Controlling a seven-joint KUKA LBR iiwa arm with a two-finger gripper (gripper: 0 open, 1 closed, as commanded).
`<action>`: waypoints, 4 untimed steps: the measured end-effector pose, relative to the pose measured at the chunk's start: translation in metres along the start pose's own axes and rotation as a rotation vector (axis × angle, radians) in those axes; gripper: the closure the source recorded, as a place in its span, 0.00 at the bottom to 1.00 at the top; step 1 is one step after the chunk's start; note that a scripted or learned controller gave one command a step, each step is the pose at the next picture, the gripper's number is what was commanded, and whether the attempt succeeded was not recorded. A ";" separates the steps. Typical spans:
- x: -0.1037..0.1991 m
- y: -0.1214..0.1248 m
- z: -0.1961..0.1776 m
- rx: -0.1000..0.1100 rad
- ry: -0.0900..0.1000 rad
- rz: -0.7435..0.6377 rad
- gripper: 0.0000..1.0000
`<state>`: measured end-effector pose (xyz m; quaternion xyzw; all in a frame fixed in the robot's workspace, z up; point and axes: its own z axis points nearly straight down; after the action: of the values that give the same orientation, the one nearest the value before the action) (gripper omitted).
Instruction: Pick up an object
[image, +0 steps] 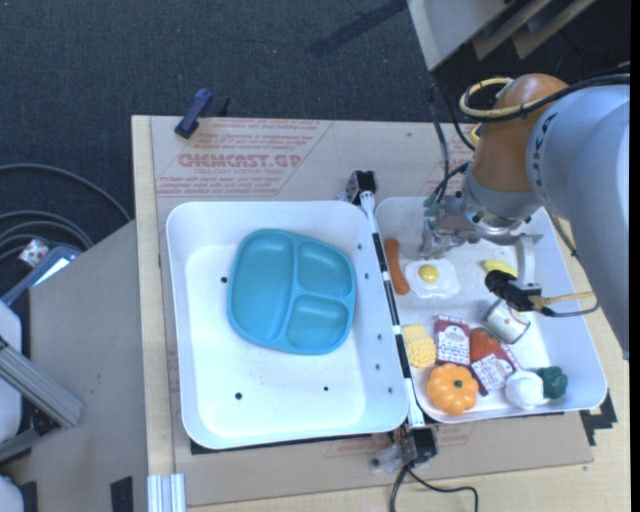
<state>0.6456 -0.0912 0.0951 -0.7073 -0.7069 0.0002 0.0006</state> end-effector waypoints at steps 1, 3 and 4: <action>0.000 0.000 0.000 0.000 0.000 0.000 0.00; -0.004 -0.023 0.011 0.001 0.000 0.000 0.00; -0.004 -0.020 -0.002 -0.006 -0.001 0.001 1.00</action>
<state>0.6251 -0.0954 0.0972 -0.7075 -0.7067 -0.0016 -0.0016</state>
